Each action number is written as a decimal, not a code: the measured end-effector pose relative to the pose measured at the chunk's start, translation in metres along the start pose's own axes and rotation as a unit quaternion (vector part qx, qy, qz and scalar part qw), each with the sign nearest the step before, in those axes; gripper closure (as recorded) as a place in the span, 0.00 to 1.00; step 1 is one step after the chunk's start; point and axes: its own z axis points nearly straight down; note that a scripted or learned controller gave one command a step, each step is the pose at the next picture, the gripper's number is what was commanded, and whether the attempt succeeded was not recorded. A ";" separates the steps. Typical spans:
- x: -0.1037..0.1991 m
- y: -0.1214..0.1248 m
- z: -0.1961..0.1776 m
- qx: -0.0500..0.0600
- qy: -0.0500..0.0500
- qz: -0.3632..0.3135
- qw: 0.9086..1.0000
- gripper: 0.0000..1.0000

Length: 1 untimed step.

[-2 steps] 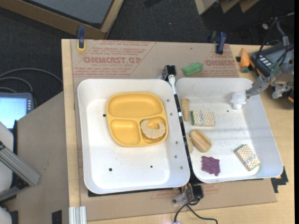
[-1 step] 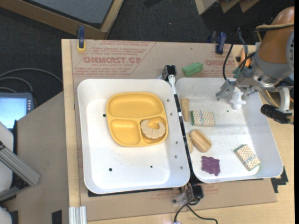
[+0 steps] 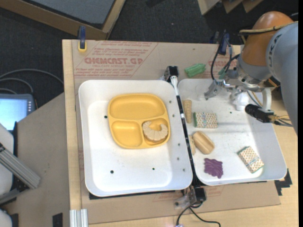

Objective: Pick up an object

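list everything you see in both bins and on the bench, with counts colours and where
left bin: 1, white, left half of the bench
right bin: 1, white, right half of the bench
divided plate: 1, yellow, in the left bin, toward its far side
round food piece: 1, tan and cream, in the plate's lower right compartment
patterned packet: 1, green and white, middle of the right bin
second packet: 1, green and tan, near right of the right bin
bread-like piece: 1, tan, right bin, just nearer than the patterned packet
purple item: 1, purple, near edge of the right bin
green item: 1, green, on the bench beyond the right bin
arm: 1, grey with orange band, far right
pincer: 1, dark metal, over the right bin's far end
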 end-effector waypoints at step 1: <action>-0.039 -0.044 0.013 -0.003 -0.001 0.000 1.000 0.00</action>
